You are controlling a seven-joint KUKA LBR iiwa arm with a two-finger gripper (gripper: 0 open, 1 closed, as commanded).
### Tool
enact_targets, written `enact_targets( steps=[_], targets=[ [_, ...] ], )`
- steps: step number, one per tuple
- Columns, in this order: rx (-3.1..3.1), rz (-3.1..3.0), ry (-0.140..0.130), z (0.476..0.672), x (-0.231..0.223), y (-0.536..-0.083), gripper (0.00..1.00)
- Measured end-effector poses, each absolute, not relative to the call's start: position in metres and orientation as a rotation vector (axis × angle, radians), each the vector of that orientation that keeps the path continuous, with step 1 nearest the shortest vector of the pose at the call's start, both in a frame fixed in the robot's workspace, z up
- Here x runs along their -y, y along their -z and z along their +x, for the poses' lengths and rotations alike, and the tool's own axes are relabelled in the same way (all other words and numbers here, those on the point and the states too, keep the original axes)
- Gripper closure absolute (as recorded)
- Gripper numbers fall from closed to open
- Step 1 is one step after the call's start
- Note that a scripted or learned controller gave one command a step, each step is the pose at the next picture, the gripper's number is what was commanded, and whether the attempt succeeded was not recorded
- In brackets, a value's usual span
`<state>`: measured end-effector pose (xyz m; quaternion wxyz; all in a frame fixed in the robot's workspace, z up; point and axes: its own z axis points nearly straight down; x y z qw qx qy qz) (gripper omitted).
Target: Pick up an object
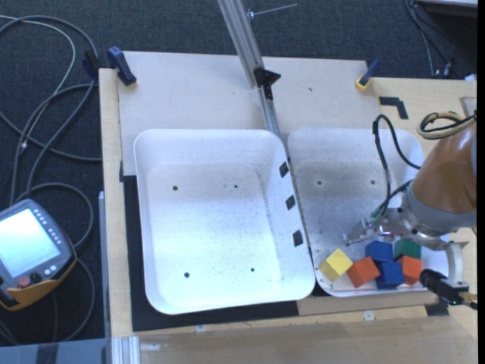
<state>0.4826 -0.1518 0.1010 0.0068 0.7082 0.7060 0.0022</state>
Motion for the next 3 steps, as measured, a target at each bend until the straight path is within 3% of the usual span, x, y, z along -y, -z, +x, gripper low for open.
enact_targets(
  steps=[1, 2, 3],
  targets=[
    [-2.231, 2.212, -0.006, 0.520, 0.083, -0.099, 0.00],
    [-2.216, 2.229, 0.003, 0.493, 0.146, -0.100, 0.00],
    [-2.221, 2.216, -0.003, 0.538, 0.149, -0.100, 0.00]
  ],
)
